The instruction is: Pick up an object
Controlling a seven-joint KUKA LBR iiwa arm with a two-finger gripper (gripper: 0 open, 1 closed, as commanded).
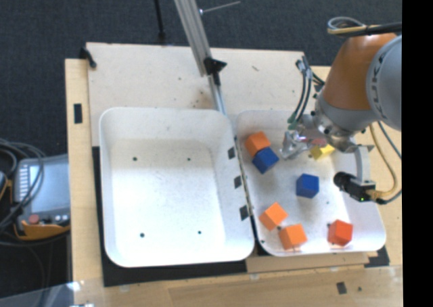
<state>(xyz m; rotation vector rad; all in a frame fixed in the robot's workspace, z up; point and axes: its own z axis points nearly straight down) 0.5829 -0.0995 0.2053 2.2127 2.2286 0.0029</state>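
Your arm [362, 82] is grey with a broad orange band above the wrist; thin cables loop alongside, ending in a metallic gripper [295, 142].

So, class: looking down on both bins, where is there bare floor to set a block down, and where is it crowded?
The left white bin offers bare floor wall to wall. In the right white bin, blocks crowd it: orange cube touching blue cube near the gripper, more along the near wall. A small patch lies left of the second blue cube.

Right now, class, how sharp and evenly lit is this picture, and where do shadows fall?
Camera view: soft overall, edges slightly blurred; the left bin is bright, nearly washed out; the blue blocks cast small shadows; the tool is too blurred to read in detail.
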